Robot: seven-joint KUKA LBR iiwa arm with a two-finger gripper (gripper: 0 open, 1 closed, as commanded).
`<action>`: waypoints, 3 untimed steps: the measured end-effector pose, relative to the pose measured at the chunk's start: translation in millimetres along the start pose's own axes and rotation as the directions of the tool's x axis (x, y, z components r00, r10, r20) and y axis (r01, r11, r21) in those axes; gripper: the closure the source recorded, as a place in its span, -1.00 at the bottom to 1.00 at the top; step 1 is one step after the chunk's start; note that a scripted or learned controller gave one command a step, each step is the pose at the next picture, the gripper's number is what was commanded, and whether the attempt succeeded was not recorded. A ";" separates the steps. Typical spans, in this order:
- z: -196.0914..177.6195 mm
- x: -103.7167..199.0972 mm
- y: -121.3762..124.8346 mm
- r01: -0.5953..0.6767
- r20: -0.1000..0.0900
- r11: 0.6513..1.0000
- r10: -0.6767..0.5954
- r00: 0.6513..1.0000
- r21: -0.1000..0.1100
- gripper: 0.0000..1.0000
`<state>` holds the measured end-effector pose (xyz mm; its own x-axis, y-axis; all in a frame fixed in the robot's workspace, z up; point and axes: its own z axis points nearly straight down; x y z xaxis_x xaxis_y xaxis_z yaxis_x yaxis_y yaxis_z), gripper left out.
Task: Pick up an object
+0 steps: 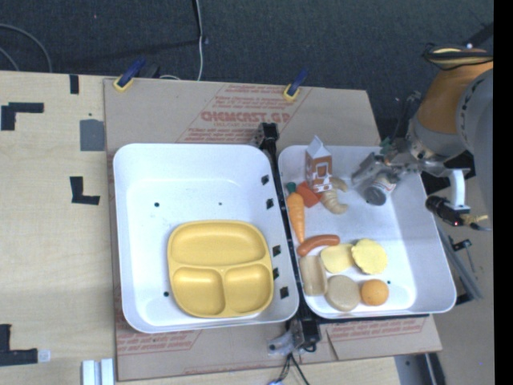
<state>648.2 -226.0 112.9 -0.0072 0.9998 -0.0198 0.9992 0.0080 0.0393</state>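
1. Toy foods crowd the right bin's (433,291) near end: orange ball (374,293), sausage (318,244), carrot (296,215).
2. Farther back, the gripper (375,175) hovers beside the small carton (318,168); whether it is open cannot be told.
3. Descending here risks closing on bare floor.

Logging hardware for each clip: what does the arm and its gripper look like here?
The arm is a rounded grey body with a broad orange band above the wrist. The gripper is a small dark-and-silver metal assembly with a pale cylindrical part. A white fitting sits on dark hardware just below it.
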 end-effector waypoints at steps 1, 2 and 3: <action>16.2 3.5 -7.4 -0.002 -0.013 1.000 0.002 1.000 0.017 -1.00; -37.3 1.9 20.5 -0.004 -0.017 1.000 0.005 1.000 0.031 -1.00; 25.5 6.9 -0.6 -0.002 -0.024 0.999 0.003 1.000 0.032 -1.00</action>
<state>648.6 -219.6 87.3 -0.0051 1.0000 0.0042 1.0000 0.0051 0.0074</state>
